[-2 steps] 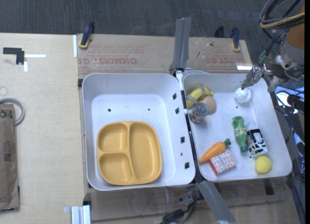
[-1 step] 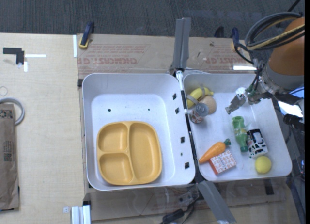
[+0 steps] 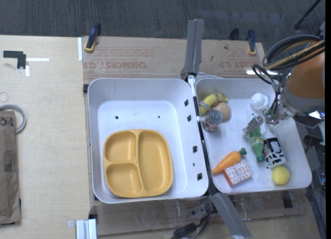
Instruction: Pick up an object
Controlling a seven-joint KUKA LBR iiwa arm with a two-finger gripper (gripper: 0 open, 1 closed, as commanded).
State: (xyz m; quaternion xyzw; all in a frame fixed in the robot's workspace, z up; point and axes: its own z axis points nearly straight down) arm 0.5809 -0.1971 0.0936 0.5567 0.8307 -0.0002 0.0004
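Small green plastic bottle (image 3: 257,148) lies just below the gripper (image 3: 254,125) in the right white bin (image 3: 302,152); whether they touch, we cannot tell, nor the gripper's state. We see an orange carrot (image 3: 227,162) further below-left and a yellow divided plate (image 3: 138,162) well left.

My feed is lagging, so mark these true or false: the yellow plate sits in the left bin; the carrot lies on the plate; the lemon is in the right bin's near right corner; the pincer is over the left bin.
1. The yellow plate sits in the left bin. True.
2. The carrot lies on the plate. False: it lies in the right bin.
3. The lemon is in the right bin's near right corner. True.
4. The pincer is over the left bin. False: it is over the right bin.
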